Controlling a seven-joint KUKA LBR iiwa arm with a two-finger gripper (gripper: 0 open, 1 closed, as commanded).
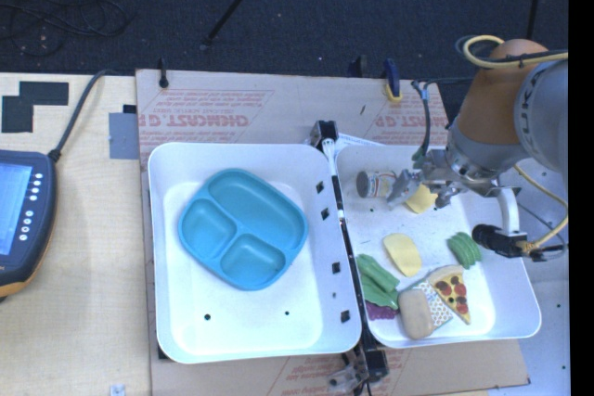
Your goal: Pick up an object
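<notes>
My gripper (420, 191) hangs low over the back of the right bin (520, 320). Its fingers stand apart, one on each side of a small pale yellow piece (420, 199) that looks to rest on the bin floor. A short grey cylinder (369, 185) lies just left of the gripper. Toward the front of the same bin lie a yellow slab (403, 253), a green toy (464, 249), a leafy green and purple piece (378, 283), a pizza slice (452, 293) and a tan bread piece (417, 312).
In the left bin (176, 320) sits a blue divided plate (243, 228). A black divider with clips (336, 227) runs between the bins. A tablet (19, 209) lies at the bench's far left. The arm's black cable fitting (497, 239) hangs over the right bin's right side.
</notes>
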